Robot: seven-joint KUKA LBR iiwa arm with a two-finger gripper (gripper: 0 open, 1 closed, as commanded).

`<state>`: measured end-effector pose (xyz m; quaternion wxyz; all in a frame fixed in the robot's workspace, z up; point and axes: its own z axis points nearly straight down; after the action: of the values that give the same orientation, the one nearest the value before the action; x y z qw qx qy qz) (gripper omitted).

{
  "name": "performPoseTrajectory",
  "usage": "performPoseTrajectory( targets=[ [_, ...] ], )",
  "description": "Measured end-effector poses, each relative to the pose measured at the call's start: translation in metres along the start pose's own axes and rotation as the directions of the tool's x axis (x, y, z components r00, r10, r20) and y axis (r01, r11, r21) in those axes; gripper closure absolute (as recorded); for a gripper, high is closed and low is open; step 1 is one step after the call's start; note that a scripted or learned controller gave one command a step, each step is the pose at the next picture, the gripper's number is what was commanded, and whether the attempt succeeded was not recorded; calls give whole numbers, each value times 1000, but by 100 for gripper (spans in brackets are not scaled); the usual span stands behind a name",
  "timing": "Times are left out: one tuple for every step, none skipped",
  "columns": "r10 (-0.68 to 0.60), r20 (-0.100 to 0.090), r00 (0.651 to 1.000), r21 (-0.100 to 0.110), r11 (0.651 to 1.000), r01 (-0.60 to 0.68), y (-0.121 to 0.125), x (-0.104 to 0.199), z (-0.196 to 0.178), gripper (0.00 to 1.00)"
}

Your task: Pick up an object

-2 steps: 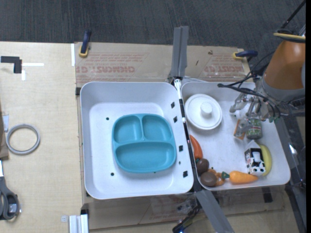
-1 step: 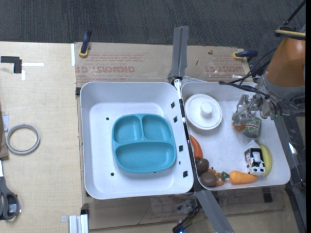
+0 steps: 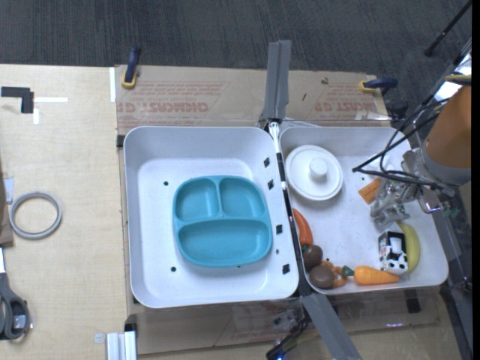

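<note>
The left bin (image 3: 142,201) holds 1 blue divided plate (image 3: 223,221), and nothing has been lifted yet: the white lid (image 3: 316,172), the carrots (image 3: 376,276) and the banana (image 3: 411,246) all lie on the floor of the right bin (image 3: 345,231), so the pick is, as far as I can judge, wholly left to do. The gripper (image 3: 390,208) hangs low at that bin's right side, just far of the banana and a black-and-white toy (image 3: 392,252), reaching in from the right under the orange-banded wrist; whether its jaws are open or closed I cannot tell.

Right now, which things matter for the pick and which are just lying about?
For the pick: gripper; banana; carrot; black-and-white block; white lid; right bin.

Lying about: blue divided plate; left bin; tape roll; scissors.
</note>
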<state>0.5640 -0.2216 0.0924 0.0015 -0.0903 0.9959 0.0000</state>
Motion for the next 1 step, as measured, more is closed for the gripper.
performPoseTrajectory(
  targets=[
    [0, 3, 1000, 1, 1000, 0, 0, -1, 0, 0]
  ],
)
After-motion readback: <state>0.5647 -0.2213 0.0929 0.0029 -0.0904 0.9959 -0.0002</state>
